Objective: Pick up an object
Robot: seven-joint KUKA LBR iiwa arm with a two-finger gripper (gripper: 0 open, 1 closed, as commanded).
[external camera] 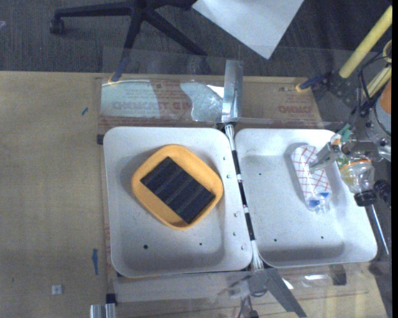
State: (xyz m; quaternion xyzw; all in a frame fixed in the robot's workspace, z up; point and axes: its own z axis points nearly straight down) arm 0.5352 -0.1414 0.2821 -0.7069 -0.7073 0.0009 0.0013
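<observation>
Poised at the right bin's [292, 251] far right corner, two-finger gripper [339, 149] touching the white, red-checked wrapped packet [309, 174], probably lining up a pick; impossible to tell how far open. Left alone mid left bin [124, 248]: orange rounded-square dish with dark ribbed top [177, 186]

Arm [380, 124] cut off by the frame's right edge beside the right bin [273, 248], pincer [323, 156] fingertips too blurred to read, office chair [118, 18] cropped at the top beyond the table [43, 186]

The pincer [333, 151] is showing pale metal fingers with small orange and teal touches near their base. Dark cables are looping above it at the bench's right edge, a black knob is jutting below, and an orange patch, perhaps the wrist band, is peeking in.
</observation>
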